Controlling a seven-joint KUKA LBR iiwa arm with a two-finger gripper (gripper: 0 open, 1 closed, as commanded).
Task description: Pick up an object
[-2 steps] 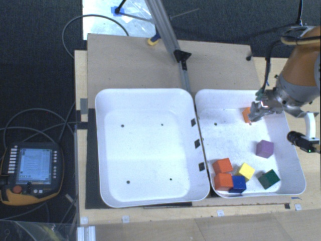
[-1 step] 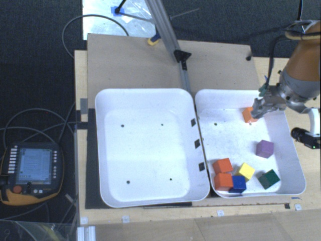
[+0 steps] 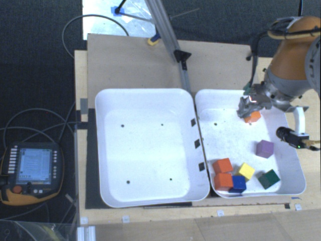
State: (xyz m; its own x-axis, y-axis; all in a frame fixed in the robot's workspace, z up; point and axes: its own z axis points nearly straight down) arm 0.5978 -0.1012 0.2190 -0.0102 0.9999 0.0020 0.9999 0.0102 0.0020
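Orange block (image 3: 253, 117) sits under the gripper (image 3: 248, 108) near the right bin's (image 3: 220, 100) far edge.
Whether the claw grips it, I cannot tell. Toward the near edge lie a purple cube (image 3: 265, 148), a green cube (image 3: 269, 178), two more orange cubes (image 3: 223, 172), a yellow cube (image 3: 246, 171) and a blue one (image 3: 238, 183).

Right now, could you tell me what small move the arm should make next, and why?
Probably a short, slow lift. The end effector sits directly over the orange block in the right bin; whether it holds the block is unclear, and lifting would show.
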